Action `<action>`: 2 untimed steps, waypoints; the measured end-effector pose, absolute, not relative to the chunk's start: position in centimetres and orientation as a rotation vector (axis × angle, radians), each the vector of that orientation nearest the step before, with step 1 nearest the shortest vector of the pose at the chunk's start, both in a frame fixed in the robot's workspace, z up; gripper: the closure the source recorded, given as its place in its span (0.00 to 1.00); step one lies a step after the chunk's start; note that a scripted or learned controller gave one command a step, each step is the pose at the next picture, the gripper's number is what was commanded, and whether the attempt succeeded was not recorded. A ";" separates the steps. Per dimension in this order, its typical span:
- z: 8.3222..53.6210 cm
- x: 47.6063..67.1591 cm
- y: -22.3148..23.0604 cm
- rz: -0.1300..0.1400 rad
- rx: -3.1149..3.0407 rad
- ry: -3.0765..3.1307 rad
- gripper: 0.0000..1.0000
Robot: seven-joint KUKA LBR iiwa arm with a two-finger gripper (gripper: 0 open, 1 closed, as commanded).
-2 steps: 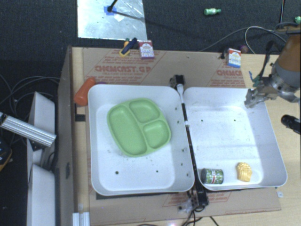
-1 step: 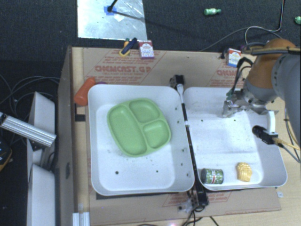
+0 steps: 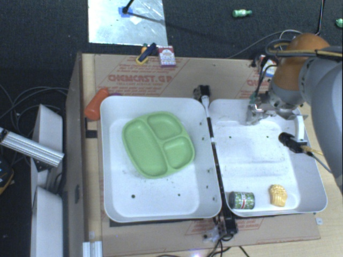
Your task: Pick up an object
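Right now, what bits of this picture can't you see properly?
- The gripper, camera view: the arm's wrist covers it, so its fingers can't be judged.
- The small can, at the right bin's near edge: its label is too small to read.
- The yellow object: too small and blurry to name.
- The arm, cut off by the picture's right edge.
- The red box behind the bins: print too small.

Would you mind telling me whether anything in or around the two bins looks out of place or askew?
The small can lies on its side in the right bin, near the yellow object. Off the bench, a small green bottle lies on the dark floor. The green divided plate sits flat, slightly rotated.
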State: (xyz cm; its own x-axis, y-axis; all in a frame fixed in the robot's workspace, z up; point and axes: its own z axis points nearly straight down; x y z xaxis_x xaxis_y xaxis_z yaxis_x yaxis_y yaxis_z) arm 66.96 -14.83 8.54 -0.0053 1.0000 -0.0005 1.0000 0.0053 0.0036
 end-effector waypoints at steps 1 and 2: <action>11.3 67.0 -16.0 0.003 2.216 2.221 0.00; 10.3 66.9 -14.1 0.003 2.214 2.225 0.00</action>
State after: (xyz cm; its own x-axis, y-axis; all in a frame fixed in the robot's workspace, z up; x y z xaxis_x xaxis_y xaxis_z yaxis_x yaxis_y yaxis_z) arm 66.93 -14.13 10.30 -0.0048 1.0000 -0.0006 1.0000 0.0048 0.0031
